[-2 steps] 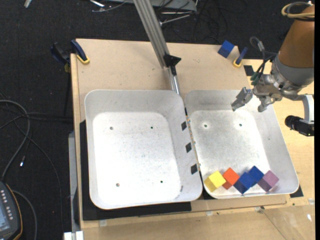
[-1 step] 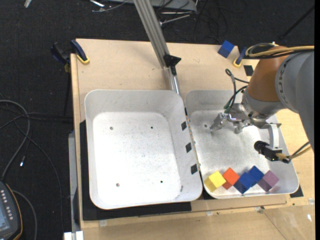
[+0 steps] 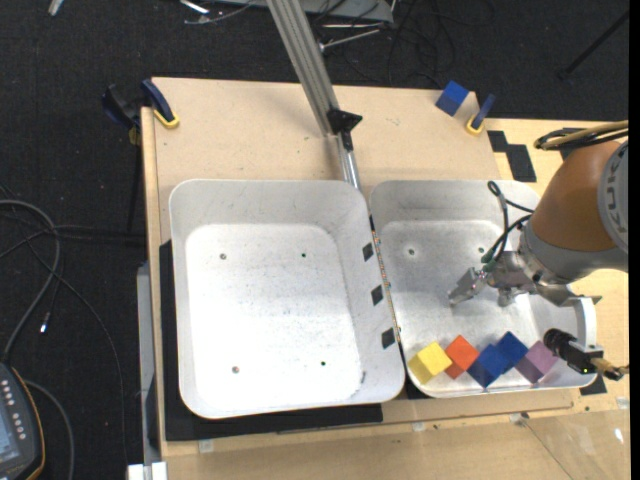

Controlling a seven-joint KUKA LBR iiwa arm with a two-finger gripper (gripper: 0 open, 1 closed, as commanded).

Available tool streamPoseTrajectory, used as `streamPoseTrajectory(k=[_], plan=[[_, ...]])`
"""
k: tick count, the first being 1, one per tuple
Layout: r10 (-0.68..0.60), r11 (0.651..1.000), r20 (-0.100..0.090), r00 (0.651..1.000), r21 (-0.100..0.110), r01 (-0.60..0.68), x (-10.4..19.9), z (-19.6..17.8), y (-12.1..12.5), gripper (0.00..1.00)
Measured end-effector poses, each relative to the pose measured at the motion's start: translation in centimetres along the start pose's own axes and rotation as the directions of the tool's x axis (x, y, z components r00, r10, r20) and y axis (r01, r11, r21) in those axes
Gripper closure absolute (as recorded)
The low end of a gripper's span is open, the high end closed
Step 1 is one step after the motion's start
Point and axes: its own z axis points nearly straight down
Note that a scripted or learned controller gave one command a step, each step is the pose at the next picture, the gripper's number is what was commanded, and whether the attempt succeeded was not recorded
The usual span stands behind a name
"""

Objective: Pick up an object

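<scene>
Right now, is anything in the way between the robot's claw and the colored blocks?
Nothing visible is. The end effector hovers over bare floor of the right bin. The yellow block, orange block, blue block and purple block sit in a row along the bin's near edge, with open space between.

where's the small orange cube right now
The small orange cube lies in the right white bin, near its front edge, between the yellow cube and the blue cube.
</scene>
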Motion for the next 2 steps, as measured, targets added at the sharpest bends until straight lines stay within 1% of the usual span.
streamPoseTrajectory(k=[1,2], plan=[[-0.007,1.0,0.002,1.0,-0.007,0.007,-3.8,-0.2,4.8,0.0],[-0.015,1.0,-0.001,1.0,-0.007,0.015,3.6,0.0,8.9,0.0]])
